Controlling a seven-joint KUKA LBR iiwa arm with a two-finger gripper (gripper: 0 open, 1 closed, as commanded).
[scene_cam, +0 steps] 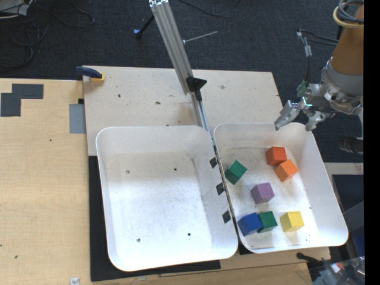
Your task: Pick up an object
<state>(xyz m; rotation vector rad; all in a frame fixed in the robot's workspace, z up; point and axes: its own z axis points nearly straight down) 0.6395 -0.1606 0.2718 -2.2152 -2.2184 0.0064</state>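
end effector is hovering over the right bin's far rim, fingers spread wide, gripping nothing. seven small matte cubes are sitting in that bin, no long axis: red touching orange, green, purple, blue touching dark green, yellow.

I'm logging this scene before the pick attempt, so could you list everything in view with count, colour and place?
Bins: 2, white, side by side on the bench; left bin, right bin.
Orange cubes: 2, right bin, far part; one, the other just nearer.
Green cubes: 2, right bin; one by the left wall, one near front.
Purple cube: 1, right bin, middle.
Blue cube: 1, right bin, beside the front green cube.
Yellow cube: 1, right bin, front right.
Metal rail: 1, silver, behind the bins.
End effector: 1, grey, above the right bin's far edge, fingers spread.
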